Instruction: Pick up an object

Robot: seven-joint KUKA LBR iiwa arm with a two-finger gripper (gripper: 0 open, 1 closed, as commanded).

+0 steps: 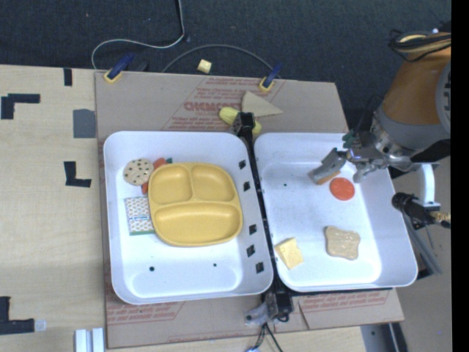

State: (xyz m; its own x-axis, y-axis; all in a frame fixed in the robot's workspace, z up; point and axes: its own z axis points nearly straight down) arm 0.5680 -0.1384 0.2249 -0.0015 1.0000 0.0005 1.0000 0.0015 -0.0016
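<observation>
In the right bin (388, 218), a red-orange disc (342, 190) lies near the back. My gripper (343, 173) hangs just over its far edge, open, with one grey finger (322, 173) to the disc's left and the other to its right. Nothing is held between the fingers. A tan bread-like piece (342, 243) and a yellow cheese wedge (289, 253) lie nearer the front of the same bin.
The left bin (183, 281) holds a yellow divided plate (196, 202), a cookie (137, 171), a patterned cracker (138, 215) and a small red item (159, 163). A black divider (253, 196) runs between the bins. Cables and yellow clips lie behind them.
</observation>
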